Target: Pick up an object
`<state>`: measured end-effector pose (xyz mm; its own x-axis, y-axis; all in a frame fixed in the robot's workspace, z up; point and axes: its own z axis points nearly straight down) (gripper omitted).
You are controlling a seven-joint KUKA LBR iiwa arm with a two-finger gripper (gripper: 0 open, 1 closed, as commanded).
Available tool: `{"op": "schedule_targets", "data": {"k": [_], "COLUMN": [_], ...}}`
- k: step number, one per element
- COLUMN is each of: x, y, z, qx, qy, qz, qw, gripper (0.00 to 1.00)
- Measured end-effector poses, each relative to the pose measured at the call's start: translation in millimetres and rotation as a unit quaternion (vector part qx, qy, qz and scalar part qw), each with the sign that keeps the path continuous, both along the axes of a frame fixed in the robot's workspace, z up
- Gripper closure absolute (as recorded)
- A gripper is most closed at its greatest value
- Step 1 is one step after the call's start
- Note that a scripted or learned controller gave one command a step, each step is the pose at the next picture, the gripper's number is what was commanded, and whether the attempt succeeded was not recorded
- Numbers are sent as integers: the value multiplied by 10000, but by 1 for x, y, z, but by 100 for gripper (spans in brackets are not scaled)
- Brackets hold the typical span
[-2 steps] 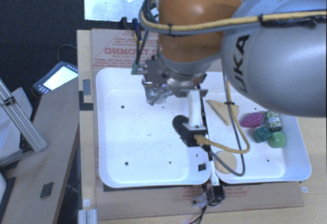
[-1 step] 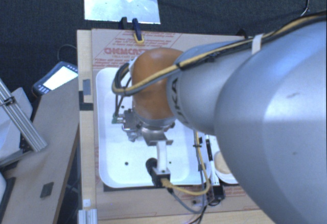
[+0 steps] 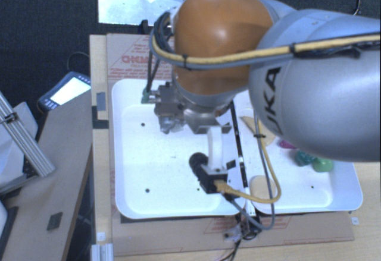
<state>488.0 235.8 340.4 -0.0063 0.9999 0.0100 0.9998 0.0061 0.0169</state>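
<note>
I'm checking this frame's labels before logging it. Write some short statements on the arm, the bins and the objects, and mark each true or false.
1. The arm hangs over the left bin. True.
2. A green object lies in the right bin. True.
3. The green object lies in the left bin. False: it is in the right bin, beside a small pink object.
4. A yellow cable loops below the wrist. True.
5. The bins are black. False: both are white.
</note>
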Motion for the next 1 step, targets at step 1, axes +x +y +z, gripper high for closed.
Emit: {"op": "schedule_targets", "data": {"k": [1], "x": [65], "y": [-2], "z": [5], "qx": [-43], "qy": [53], "qz": [-37], "qw": [10000], "gripper": [100]}}
